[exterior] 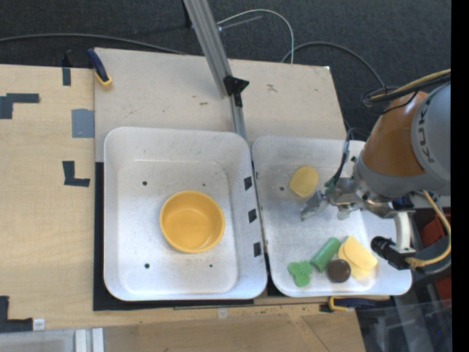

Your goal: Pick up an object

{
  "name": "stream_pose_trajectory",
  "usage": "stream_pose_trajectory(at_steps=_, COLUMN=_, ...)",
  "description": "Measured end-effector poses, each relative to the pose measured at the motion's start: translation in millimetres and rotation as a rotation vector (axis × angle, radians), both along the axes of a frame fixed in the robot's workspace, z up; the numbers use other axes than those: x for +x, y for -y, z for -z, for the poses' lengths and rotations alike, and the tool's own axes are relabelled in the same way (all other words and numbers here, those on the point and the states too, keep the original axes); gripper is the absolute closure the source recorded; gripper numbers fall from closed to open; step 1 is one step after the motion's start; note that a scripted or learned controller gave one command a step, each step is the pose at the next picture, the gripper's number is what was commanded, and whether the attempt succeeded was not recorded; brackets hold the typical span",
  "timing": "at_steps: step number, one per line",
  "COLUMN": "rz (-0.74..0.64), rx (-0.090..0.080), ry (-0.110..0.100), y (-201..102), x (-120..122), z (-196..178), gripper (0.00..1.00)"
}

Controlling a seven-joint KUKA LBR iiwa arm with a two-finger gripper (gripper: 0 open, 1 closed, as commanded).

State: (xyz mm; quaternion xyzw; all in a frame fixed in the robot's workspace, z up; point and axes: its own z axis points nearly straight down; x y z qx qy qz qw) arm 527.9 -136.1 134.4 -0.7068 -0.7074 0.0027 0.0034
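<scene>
I see no single nominated item, so I record the candidates. In the right bin (272, 196) a pale yellow rounded lump (303, 181) lies toward the far side, matte and smooth. Along the near edge sit a green cylinder (325, 254), tilted, with a flat green leafy piece (300, 273) just beside it, a dark brown ball (338, 270) touching the cylinder's lower end, and a yellow blocky piece (358, 257) against the ball.

The gripper (320, 205) hangs low over the bin floor just beside the yellow lump; I see nothing between its fingers — whether they are parted or closed I cannot tell.

The left bin (121, 196) holds a yellow-orange bowl (192, 221), round, upright, glossy. Both bins are shallow white plastic, speckled with dark marks, rounded at the corners.

They rest on a pale board over a light wooden bench (37, 196) bearing grey tape marks. A metal pole (209, 31) slants across the back — dark carpet and loose cables lie beyond.
</scene>
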Motion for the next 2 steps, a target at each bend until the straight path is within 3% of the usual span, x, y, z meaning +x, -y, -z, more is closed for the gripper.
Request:
stream_pose_trajectory(at_steps=1, rz=0.0, rx=-0.002, ry=0.008, y=0, x=0, z=46, gripper=0.0)
stream_pose_trajectory(at_steps=2, rz=-0.001, rx=-0.001, ry=0.007, y=-1, x=0, z=35, gripper=1.0)
